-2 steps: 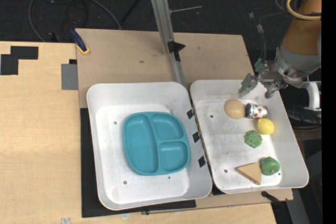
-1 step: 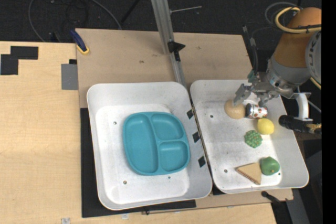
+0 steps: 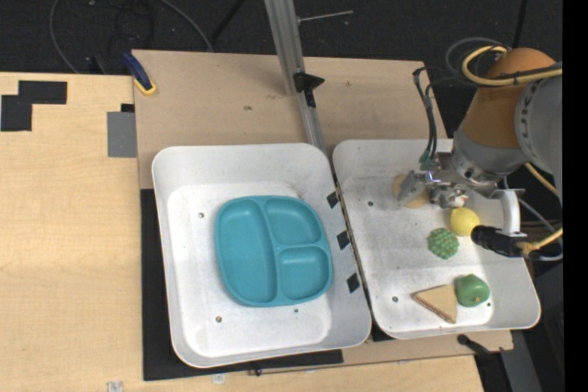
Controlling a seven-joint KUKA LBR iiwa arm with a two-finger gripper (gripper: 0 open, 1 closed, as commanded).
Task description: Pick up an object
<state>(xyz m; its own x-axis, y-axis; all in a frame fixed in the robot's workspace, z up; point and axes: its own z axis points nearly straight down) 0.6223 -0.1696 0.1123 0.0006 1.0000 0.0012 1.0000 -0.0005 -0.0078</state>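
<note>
1. Now the end effector (image 3: 430, 188) sits low in the right bin (image 3: 386, 234), beside a tan piece (image 3: 405, 188); whether it is spread or pinching, I cannot tell.
2. Reaching step, seemingly; the lemon (image 3: 464, 220), green ball (image 3: 444, 242), wedge (image 3: 435, 301) and apple (image 3: 472, 289) lie nearby.
3. Next: close squarely on one item, then lift.

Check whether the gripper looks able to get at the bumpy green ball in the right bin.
Probably yes. The bumpy green ball lies apart from the yellow lemon-shaped toy, uncovered, just below the gripper in the right white bin.
</note>
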